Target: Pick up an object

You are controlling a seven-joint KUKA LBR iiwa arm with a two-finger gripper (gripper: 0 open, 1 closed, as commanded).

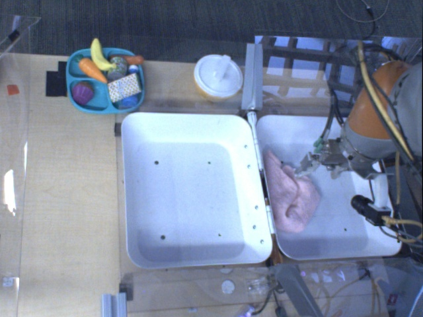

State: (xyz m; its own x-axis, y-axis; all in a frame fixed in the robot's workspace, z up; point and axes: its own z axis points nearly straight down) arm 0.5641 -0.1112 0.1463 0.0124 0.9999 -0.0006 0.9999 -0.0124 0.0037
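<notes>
Overhead, the arm [383,104] hides part of the right bin [344,243]; gripper [309,166] beside pink cloth [292,193].

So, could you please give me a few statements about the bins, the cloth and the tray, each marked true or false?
1. The pink cloth lies in the right bin. True.
2. The left bin holds the cloth. False: the cloth is in the right bin.
3. The blue tray with toy food sits inside a bin. False: it sits on the bench, beyond the left bin.
4. The gripper is over the right bin, close to the cloth. True.
</notes>
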